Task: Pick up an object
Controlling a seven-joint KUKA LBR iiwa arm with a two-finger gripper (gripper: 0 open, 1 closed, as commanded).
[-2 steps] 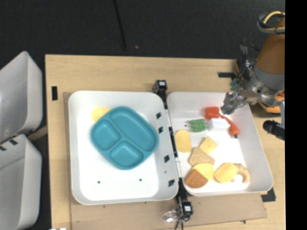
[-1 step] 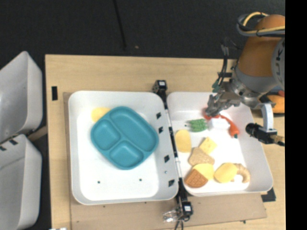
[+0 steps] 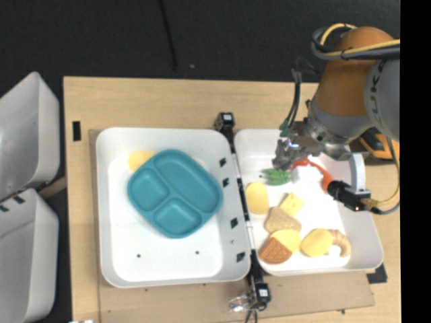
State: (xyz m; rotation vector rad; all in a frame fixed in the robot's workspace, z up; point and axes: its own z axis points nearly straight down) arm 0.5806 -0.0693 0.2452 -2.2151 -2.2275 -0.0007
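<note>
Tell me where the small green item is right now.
In the camera view the green item lies in the right bin, near its far left part, just under the gripper and up-right of the pale yellow oval piece.

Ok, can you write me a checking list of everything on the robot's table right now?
Surface: light wooden bench bearing two shallow white bins.
Job's things: small green toy, pale yellow oval piece, yellow wedge, tan and orange food-shaped pieces in the right bin.
Clutter: blue divided plastic tray in the left bin, round yellow piece beside it.
Gripper: gripper low over the green toy.
Cables: black cable beside the arm.
Surroundings: dark floor, white shapes on the left.
</note>
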